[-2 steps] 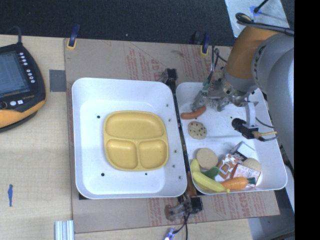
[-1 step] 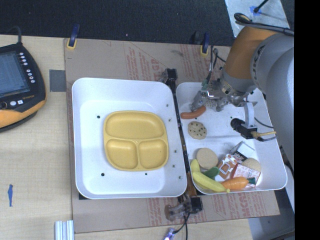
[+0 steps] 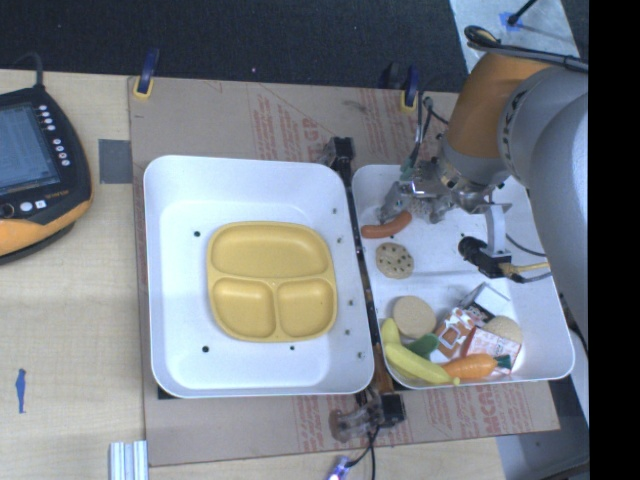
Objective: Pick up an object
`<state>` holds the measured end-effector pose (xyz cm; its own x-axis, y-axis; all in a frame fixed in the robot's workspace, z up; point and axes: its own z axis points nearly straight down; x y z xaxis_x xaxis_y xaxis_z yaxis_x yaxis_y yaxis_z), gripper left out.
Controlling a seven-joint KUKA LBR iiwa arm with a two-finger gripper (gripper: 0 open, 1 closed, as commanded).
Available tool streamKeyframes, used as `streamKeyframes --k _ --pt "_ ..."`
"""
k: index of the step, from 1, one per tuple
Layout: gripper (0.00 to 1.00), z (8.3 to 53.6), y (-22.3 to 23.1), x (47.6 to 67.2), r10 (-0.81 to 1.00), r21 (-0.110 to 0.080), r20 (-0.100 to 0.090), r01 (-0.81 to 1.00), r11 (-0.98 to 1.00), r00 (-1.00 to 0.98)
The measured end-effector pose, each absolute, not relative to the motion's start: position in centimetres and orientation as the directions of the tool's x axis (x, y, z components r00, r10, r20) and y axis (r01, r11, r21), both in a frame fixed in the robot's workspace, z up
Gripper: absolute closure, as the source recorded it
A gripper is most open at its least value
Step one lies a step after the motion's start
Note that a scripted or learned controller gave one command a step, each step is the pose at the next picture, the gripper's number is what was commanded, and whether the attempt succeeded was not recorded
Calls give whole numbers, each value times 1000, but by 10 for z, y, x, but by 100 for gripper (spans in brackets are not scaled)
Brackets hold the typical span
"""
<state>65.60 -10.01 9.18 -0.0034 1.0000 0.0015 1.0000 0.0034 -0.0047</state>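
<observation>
The jaws point(image 3: 398, 200) hang low over the right bin's point(image 3: 548, 298) far left corner, just above the sausage point(image 3: 386, 228); whether they grip it I cannot tell. Open floor lies mid-bin beside the round cookie point(image 3: 395, 259). The arm point(image 3: 530, 118) bends in from the right. A smooth yellow tray point(image 3: 271, 278) sits in the left bin point(image 3: 170, 268).

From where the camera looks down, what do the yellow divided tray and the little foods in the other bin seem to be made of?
The yellow tray looks like moulded plastic, matte, with soft rounded compartment edges. The hot dog, cookie, banana and carrot look like toy plastic: flat, even colours, a slight sheen. Rubber or foam cannot be ruled out.
</observation>
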Motion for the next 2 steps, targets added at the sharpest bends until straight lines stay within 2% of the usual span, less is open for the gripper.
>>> streamKeyframes --k 1,2 --pt "0 92 -115 656 1000 -1 0 1000 1 -1" --pt "0 92 -99 656 1000 -5 1 1000 4 -4"
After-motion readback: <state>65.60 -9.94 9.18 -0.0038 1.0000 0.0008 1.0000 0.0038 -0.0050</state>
